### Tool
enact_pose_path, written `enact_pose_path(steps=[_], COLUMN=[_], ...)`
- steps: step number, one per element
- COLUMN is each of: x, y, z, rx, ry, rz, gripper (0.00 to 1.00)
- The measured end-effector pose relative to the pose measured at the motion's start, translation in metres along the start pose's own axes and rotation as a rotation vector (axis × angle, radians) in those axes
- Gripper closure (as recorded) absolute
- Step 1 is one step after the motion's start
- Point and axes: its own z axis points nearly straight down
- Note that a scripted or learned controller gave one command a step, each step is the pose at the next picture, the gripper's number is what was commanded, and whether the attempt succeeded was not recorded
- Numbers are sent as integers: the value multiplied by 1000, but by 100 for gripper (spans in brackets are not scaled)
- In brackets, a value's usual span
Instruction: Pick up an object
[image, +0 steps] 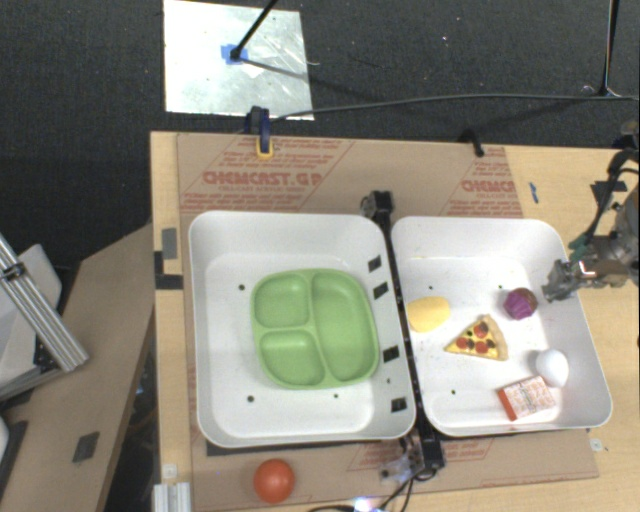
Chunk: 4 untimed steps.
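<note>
Dark floor surrounds a cardboard-covered worktop (330, 165) bearing two white bins. Left bin (215, 300): green divided tray (315, 328). Right bin (575, 330): yellow lump (430, 313), pizza slice (478, 340), red packet (526, 399), white egg (552, 367), purple ball (519, 303). Gripper (560, 285) hovers at the right bin's right edge, just beside the ball; finger spread cannot be told. Approach step: next, descend squarely over one object.

Even, bright overhead light, soft faint shadows inside the white bins (300, 232), glare on the foil sheet (238, 60) at top, dark floor, slightly soft, grainy focus throughout
</note>
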Motion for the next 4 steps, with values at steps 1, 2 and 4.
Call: enact_pose_path(steps=[1, 2, 4], x=[0, 45, 148], y=[1, 12, 48], z=[1, 7, 20], rx=[4, 4, 7], ry=[1, 2, 4], rz=[0, -2, -3], gripper=[100, 100, 100])
